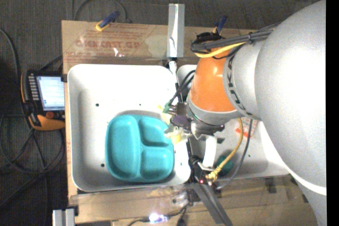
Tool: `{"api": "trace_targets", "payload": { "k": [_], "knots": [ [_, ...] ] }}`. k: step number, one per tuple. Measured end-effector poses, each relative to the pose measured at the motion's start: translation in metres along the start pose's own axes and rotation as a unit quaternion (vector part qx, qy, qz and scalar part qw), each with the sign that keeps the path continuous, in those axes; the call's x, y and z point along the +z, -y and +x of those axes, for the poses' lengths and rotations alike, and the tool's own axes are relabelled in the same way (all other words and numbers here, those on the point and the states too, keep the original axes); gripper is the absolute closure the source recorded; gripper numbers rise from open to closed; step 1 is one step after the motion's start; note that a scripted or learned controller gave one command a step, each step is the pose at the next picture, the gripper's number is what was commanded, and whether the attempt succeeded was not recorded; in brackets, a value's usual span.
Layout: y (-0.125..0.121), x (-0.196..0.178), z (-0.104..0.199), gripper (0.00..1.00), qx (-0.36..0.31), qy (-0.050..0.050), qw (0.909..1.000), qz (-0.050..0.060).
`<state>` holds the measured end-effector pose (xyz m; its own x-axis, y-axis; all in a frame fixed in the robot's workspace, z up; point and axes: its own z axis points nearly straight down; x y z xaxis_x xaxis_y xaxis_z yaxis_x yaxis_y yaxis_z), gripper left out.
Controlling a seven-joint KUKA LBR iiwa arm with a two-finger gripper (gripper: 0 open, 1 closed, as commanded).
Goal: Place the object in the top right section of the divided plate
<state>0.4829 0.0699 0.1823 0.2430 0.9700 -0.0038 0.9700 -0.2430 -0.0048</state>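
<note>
Divided plate (140, 149): teal, three sections, low in the left bin (85, 87). Gripper (177, 129): just right of the plate, beside its top right section; finger state cannot be told. Object: unidentifiable. Cardboard (106, 45) beyond the plate: faint red print, unreadable.

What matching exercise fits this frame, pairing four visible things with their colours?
Things:
1. divided plastic plate
2. shallow left bin
3. band above the arm's wrist
4. spring clamp on the cardboard's top left edge

Colours:
A. orange
B. blue and yellow
C. teal
D. white

Pairs: 1-C, 2-D, 3-A, 4-B
</note>
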Motion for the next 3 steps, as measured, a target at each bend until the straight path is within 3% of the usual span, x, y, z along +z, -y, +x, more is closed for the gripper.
{"api": "trace_targets", "payload": {
  "k": [1, 2, 3],
  "knots": [
    [0.001, 0.065, 0.041, 1.00, 0.229, -0.008, 0.9734, -0.014],
    [-0.006, 0.000, -0.024, 1.00, 0.158, 0.000, 0.9874, -0.001],
    [-0.010, -0.011, -0.037, 1.00, 0.293, 0.000, 0.9560, 0.000]
  ]
}}
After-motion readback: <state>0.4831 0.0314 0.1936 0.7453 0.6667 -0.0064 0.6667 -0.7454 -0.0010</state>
